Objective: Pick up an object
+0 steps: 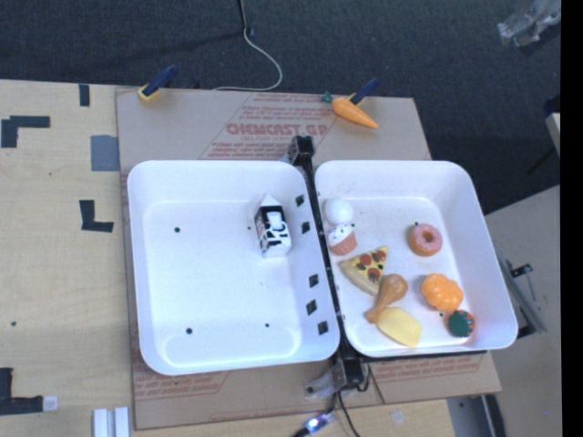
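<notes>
A small black-and-white milk carton (272,228) stands in the left bin (182,335), close to the divider. The right bin (474,208) holds several toy foods: a white-topped cupcake (340,228), a pizza slice (366,269), a pink donut (424,239), a drumstick (387,296), an orange fruit (441,291), a yellow piece (399,326) and a red-and-green one (461,323). My gripper (533,16) shows blurred at the top right corner, well away from both bins and above the dark floor.
A toy carrot (353,112) lies on the cardboard sheet (264,130) behind the bins. Blue-and-yellow clamps (157,83) pin the sheet's back edge. A thin cable (260,48) runs over the dark floor.
</notes>
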